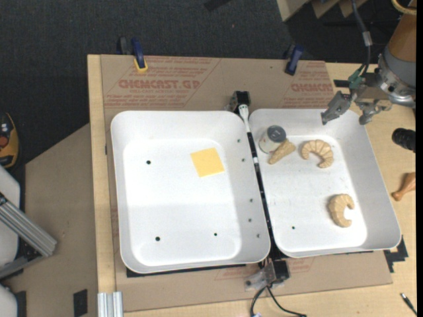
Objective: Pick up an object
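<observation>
Arm: grey, orange band above the wrist, reaching in from the right at the upper edge of view.
Wrist: grey ring under the orange band, tilted down and leftward.
Gripper [350,112]: two dark fingers, spread wide apart, nothing between them.
Left finger [335,109]: angled outward, tip lowest.
Right finger [367,114]: angled the other way, tip slightly higher.
Green fitting: just above the jaws, on the gripper body.

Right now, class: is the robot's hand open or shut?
Open: the hand hangs over the right bin's far rim, fingers spread apart, nothing between them.
</observation>
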Motion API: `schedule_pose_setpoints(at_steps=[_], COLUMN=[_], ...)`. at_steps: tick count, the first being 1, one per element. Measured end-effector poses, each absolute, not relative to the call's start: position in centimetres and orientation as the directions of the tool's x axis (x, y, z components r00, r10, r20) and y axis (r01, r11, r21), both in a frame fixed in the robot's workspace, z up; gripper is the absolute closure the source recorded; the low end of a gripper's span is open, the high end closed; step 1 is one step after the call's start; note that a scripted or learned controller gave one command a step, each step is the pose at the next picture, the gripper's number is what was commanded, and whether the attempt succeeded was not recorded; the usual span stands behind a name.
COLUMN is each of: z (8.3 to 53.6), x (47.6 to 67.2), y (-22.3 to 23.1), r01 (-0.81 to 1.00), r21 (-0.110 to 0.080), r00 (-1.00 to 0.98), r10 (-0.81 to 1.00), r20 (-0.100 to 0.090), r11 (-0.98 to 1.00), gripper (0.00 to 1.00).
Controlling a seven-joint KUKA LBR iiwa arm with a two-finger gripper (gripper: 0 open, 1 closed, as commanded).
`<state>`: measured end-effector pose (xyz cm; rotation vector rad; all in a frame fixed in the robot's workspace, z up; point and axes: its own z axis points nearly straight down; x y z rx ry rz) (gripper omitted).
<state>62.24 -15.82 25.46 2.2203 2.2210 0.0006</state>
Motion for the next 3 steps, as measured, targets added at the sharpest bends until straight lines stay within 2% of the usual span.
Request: schedule_pose_setpoints(at_steps=[1,2,3], z=[26.6,40.7,34.5], x=[62.3,66.9,60.7], y=[-15.8,-13.1,-8.8], r01=[1.000,1.000,1.000], r21=[0.005,0.020,-0.008], r00=[-0.001,-0.006,-0.003], r10=[1.000,1.000,1.000], r20=[-0.002,-0.005,0.003], r11=[0.001,0.006,0.003], gripper=[1.00,1.00,1.00])
